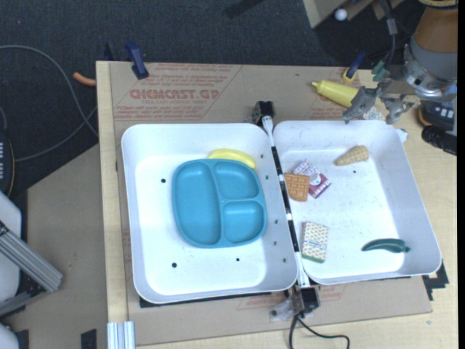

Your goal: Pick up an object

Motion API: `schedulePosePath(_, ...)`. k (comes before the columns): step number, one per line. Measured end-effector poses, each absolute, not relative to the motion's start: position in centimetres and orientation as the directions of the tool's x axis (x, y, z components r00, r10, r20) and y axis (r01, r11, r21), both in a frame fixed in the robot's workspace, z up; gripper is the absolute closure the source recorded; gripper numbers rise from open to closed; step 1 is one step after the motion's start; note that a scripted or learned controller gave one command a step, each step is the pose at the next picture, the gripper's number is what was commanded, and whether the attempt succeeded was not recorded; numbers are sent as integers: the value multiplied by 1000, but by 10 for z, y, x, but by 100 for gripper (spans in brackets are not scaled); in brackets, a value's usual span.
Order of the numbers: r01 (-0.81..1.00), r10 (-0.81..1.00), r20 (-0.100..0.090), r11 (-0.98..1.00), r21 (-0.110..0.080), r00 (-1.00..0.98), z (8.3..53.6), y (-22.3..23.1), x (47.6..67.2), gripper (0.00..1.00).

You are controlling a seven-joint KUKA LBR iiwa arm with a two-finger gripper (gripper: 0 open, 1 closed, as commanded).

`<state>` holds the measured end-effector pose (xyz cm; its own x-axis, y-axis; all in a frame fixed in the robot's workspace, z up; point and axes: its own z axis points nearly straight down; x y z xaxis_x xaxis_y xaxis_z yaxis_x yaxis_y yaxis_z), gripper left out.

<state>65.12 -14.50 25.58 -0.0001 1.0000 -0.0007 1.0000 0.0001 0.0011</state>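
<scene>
Two glossy white bins [145,195], smooth blue divided plate [218,201], ridged cone [352,155]

The arm [436,27] comes in at the counter's far right corner. Its end effector [378,106] hangs low, fingers spread apart.

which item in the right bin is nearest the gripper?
The ice cream cone, near the right bin's back wall, just below the gripper. The waffle, pink packet, cracker pack and green pepper all lie farther toward the front.
</scene>
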Motion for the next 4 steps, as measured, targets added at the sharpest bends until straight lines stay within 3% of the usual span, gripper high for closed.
schedulePosePath(1,1000,1000,2,1,-6,-1,116,-113,655,0)
schedulePosePath(2,1000,1000,-1,-1,10,1,89,-96,624,0)
schedulePosePath(3,1000,1000,-1,-1,13,1,90,-95,599,0)
schedulePosePath(4,1000,1000,-1,1,11,-1,89,-108,670,0)
